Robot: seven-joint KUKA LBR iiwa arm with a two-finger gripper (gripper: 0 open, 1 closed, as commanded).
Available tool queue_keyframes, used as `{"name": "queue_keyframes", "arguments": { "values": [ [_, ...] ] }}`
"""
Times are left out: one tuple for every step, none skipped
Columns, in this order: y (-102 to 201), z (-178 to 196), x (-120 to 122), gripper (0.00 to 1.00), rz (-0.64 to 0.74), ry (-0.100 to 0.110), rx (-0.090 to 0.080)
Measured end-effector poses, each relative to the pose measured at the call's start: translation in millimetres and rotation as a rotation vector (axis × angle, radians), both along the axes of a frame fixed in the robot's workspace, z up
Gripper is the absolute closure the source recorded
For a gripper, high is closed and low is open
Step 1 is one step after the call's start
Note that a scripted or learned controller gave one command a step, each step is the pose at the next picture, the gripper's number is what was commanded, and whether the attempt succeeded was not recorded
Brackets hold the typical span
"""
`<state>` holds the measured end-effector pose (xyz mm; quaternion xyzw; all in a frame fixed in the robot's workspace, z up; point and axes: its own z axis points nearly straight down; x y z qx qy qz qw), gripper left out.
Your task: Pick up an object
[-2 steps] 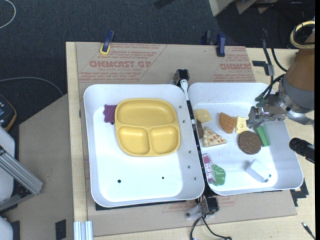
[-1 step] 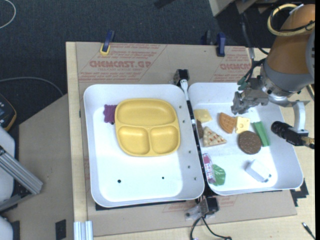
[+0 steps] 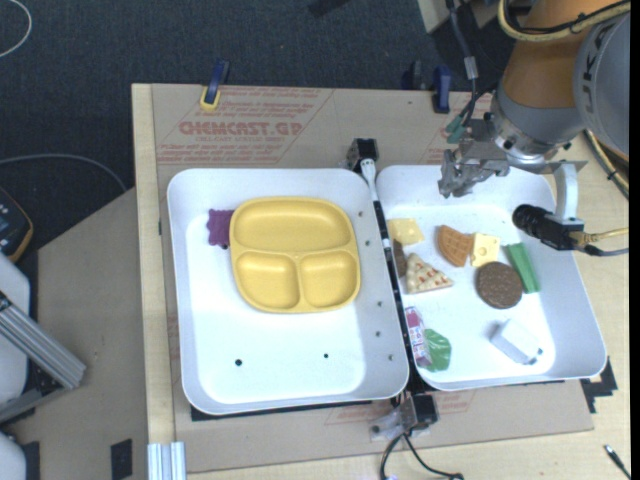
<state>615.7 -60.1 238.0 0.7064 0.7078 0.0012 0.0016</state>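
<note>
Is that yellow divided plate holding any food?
Empty. The yellow plate in the left bin shows three bare compartments; a purple item lies beside it.

Even, bright overhead light, soft. White bins (image 3: 200, 368) near overexposed, walls washed out left of gripper (image 3: 458, 180). Faint short shadows under food pieces just below gripper. Dull sheen on yellow tray (image 3: 295, 251) far left of gripper. Dark floor beyond bench underexposed, little detail. Slight softness overall; gripper's fine parts blurry, low resolution.
</note>
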Motion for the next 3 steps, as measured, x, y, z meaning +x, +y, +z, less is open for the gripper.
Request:
{"name": "queue_keyframes", "arguments": {
  "values": [
    [5.8,-14.3,32.4,1.0,0.0,-0.001,-0.002],
    [7.9,-19.0,33.5,1.0,-0.001,0.003,-0.001],
    [13.7,-2.4,30.7,1.0,-0.001,-0.001,0.0]
  ]
}}
